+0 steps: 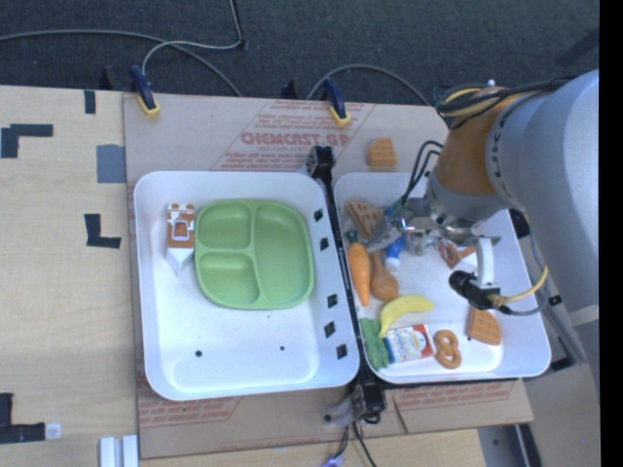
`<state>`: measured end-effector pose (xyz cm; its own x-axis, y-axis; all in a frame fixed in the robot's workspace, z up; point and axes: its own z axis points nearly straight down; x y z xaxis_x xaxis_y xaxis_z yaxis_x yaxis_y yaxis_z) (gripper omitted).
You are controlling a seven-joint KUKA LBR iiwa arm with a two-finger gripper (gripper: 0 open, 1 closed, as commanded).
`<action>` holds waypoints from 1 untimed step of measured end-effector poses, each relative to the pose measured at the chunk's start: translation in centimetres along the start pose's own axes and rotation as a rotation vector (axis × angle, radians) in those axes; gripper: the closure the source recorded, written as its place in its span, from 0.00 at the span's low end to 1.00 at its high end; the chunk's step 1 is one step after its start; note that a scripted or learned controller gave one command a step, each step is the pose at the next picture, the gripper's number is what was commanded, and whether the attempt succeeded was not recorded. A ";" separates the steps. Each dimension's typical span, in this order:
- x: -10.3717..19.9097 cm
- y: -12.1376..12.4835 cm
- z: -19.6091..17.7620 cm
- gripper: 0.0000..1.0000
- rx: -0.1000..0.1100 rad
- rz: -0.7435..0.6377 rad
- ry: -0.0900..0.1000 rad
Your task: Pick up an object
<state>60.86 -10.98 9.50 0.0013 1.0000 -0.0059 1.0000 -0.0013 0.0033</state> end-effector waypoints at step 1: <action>0.2 -0.1 -0.8 1.00 0.005 -0.002 0.003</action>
